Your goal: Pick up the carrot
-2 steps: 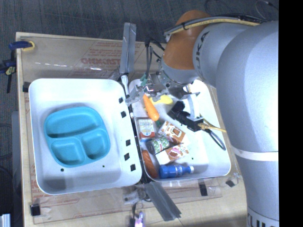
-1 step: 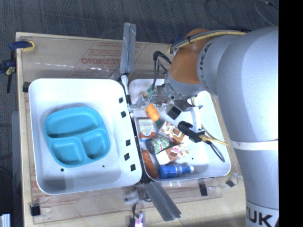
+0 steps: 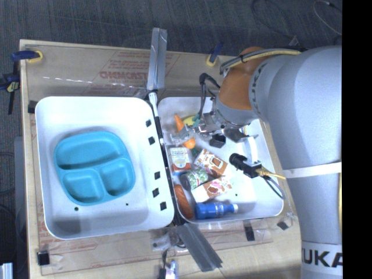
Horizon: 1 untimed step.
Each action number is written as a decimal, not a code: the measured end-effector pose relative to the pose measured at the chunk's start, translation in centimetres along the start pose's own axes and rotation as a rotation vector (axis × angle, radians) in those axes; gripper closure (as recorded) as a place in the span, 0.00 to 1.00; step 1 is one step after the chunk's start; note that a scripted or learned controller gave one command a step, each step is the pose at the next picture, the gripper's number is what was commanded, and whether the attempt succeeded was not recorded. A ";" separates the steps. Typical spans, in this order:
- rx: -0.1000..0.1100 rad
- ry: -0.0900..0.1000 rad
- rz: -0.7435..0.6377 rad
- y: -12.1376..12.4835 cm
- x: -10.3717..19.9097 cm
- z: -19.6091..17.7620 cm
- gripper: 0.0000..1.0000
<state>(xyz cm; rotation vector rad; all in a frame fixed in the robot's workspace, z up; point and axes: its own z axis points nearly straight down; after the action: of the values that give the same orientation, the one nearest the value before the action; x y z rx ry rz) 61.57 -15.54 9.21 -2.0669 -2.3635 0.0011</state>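
Two shallow white bins sit side by side on the table (image 3: 70, 57). The left bin (image 3: 40, 106) carries a blue tray (image 3: 93, 166) with compartments. The right bin (image 3: 264, 202) holds all the clutter, and the arm (image 3: 302, 109) reaches down into it.

The carrot (image 3: 178, 121) appears to be the small orange piece in the far-left corner of the right bin, close to the wall shared with the left bin. A bit of green shows at its near-right end. It is small and partly crowded by other items, so this identification is tentative. A longer reddish-brown thing (image 3: 183, 197) lies by the near-left corner of the same bin and could be confused with it.

The end effector (image 3: 202, 124) hangs over the far half of the right bin, just beside the orange piece. From this angle I cannot tell whether it is spread or pressed together, and nothing can be seen held in it. The carrot lies toward the left bin from the end effector, at about the same depth in the bin. Its long axis seems to slant from the far-left corner toward the middle of the bin.

My judgement is that the next move calls for a short shift toward the shared wall, with little room to spare beside that wall.

Snack packets (image 3: 212, 163) crowd the middle of the bin, and a blue bottle (image 3: 215, 209) lies along its near edge. Both are well apart from the carrot.
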 end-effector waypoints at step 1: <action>0.001 0.001 -0.005 0.1 0.1 -1.0 1.00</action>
<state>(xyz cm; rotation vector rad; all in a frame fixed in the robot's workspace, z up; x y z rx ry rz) 61.62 -15.42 10.21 -2.0595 -2.3682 0.0019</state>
